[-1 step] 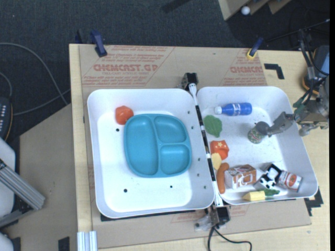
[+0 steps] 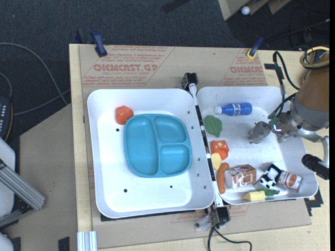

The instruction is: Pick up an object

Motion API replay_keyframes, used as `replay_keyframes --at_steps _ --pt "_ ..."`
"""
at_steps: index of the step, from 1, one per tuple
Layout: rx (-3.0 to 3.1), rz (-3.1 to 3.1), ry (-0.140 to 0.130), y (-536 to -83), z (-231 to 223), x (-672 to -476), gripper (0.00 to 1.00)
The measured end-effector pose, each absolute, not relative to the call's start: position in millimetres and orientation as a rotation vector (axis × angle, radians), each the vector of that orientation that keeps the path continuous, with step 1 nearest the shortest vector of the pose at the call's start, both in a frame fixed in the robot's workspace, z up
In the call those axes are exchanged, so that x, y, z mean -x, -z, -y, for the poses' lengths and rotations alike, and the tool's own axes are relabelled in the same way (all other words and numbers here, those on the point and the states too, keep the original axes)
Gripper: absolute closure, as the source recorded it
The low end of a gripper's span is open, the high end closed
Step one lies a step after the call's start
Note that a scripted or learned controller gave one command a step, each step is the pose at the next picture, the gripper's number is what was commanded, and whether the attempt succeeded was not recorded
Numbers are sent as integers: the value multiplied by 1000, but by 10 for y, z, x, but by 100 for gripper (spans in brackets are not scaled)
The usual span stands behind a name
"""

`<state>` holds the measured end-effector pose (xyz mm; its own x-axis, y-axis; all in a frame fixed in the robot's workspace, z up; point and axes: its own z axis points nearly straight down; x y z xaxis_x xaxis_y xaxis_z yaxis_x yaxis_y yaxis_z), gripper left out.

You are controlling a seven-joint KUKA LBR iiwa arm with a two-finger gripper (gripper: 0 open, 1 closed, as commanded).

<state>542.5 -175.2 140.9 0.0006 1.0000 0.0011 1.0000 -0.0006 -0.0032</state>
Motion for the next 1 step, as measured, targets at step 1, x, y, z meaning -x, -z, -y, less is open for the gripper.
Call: replay_keyframes --at_steps 1 --pt "2220 2223 0 -840 1645 -6146 0"
